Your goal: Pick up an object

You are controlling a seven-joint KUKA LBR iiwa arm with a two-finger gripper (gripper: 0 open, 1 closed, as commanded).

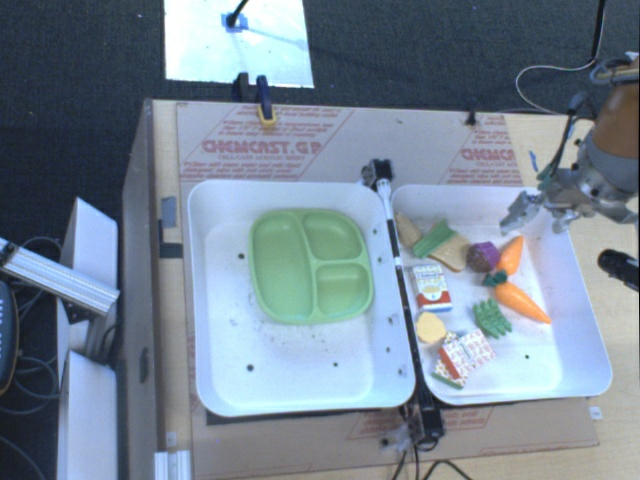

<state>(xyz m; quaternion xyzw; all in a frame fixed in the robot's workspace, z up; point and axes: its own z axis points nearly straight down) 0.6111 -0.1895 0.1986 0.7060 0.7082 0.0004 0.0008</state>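
Camera view puts the nearest toys at the front of the right-hand bin (590,368): a red-and-white carton (462,356) lying tilted by the front rim, with a pale yellow round piece (431,327) just behind it and a small green leafy piece (491,317) to its right. Farther in lie an orange carrot (522,302), a small red-and-white box (430,288) against the divider, a purple toy (483,257) touching a second upright carrot (511,255), and a tan bread slice (450,253) with a green piece (434,238) across it. Any of these could serve as the thing to pick; none is lifted.

The left-hand bin (215,368) holds a green compartment tray (310,268).

At the far right corner of the right-hand bin the gripper (540,213) hangs above the rim, its two fingers spread apart with nothing between them. It sits just beyond the upright carrot and purple toy, which look like the closest candidates. So, as I judge it, the pick is not yet made: descent, closing and lift all remain.

Behind the bins, the brown sheet (300,143) under them carries red print reading "CHEMCAST GP", repeated at a slant toward the right. The small box's label is too small to read. A white sheet (235,28) lies farthest back on the dark floor.
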